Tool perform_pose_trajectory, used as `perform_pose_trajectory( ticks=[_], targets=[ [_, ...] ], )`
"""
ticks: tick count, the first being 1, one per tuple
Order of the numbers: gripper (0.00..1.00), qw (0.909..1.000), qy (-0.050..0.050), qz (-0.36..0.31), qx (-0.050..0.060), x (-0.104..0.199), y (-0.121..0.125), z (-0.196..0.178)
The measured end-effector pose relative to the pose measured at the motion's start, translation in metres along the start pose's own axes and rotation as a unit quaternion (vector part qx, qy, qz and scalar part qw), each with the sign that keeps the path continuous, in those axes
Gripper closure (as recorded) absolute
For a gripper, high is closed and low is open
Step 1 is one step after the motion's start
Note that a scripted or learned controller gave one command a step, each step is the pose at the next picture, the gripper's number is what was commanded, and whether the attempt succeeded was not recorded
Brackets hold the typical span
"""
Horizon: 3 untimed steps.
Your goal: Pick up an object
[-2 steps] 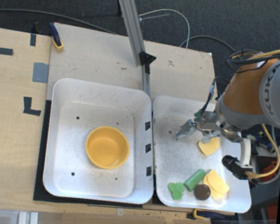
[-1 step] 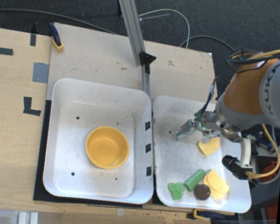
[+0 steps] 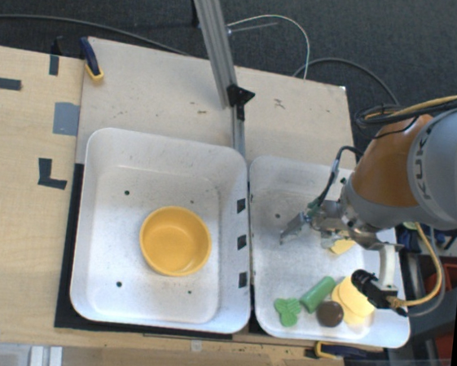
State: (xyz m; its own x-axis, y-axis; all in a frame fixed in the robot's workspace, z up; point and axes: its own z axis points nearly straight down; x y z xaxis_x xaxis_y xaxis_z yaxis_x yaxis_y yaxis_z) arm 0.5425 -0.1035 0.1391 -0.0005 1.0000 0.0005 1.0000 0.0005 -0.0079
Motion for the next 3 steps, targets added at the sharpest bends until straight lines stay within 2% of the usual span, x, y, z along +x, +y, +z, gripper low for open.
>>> perform_pose_trajectory(
  ticks=[1, 2, 3],
  targets=[
    [0.00, 1.0000, -0.001, 0.000, -0.004, 0.000, 0.001, 0.051],
    [1.00, 1.0000, 0.000, -0.001, -0.003, 0.001, 0.000, 0.040],
    [1.00, 1.0000, -0.001, 0.000, -0.006, -0.001, 0.007, -0.021]
  ],
)
